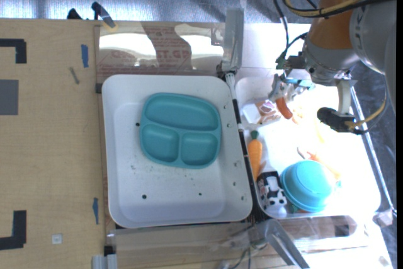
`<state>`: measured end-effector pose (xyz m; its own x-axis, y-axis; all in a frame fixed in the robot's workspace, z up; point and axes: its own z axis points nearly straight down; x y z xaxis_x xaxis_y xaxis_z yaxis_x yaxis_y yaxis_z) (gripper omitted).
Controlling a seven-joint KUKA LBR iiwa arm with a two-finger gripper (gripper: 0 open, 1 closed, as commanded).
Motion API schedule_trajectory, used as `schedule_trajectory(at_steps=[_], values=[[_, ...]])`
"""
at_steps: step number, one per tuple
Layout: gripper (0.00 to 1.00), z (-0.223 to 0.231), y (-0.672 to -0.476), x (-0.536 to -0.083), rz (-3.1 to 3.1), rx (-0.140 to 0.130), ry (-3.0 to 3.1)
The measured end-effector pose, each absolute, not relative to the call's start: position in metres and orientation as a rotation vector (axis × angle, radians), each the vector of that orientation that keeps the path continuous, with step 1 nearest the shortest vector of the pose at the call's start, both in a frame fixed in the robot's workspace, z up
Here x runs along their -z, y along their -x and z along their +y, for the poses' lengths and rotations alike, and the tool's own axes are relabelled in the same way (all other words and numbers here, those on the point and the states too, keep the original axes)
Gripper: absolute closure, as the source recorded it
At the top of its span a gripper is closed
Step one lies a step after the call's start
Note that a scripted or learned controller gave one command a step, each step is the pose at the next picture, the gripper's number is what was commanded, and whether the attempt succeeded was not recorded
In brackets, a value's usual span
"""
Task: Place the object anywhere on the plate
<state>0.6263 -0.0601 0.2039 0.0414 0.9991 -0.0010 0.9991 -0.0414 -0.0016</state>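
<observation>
Claw (284, 92) of grey arm hangs over right white bin (352, 154), grip state can't be told; small orange-red toy (284, 109) just below it. Teal three-compartment plastic plate (180, 130) sits in left bin.

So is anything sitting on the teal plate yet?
No, the teal plate in the left bin has all three compartments bare.

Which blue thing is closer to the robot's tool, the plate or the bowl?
The blue bowl. It sits in the right bin, the same bin the tool is over. The blue plate lies in the left bin, farther off.
</observation>
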Motion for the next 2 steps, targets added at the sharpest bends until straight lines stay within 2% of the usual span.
schedule_trajectory(at_steps=[1, 2], values=[[1.0, 0.015, -0.607, -0.231, -1.789, 0.003, 2.582], [1.0, 0.127, -0.565, -0.183, -2.031, -0.007, 2.39]])
